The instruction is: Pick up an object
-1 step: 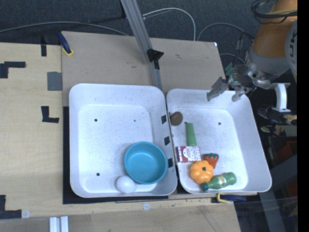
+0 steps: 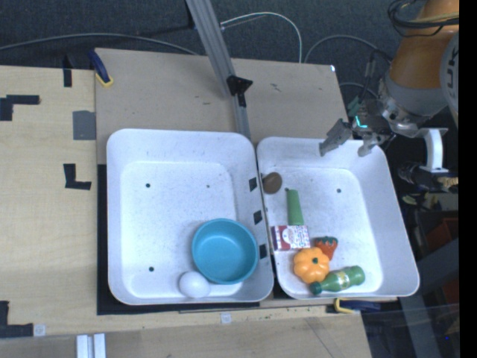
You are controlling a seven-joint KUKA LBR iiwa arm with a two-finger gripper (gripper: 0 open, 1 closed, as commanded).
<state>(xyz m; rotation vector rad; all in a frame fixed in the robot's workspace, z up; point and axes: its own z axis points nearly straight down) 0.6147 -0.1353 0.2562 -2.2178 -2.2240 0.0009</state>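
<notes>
the gripper [image 2: 349, 142] hovers over the right bin's [image 2: 387, 200] far rim, fingers spread with nothing between them. nothing is picked yet. the pumpkin [image 2: 311, 264], bottle [image 2: 339, 279] and carton [image 2: 290, 237] lie near that bin's front, so reaching, gripping and lifting all remain.

Readable text: we find none we can make out on any thing in the bins.
Small red and white carton [image 2: 290, 238]: we see a printed face on it, but the print is too small and blurred for us to read.
Green bottle [image 2: 340, 280]: its label shows us no legible letters.
</notes>
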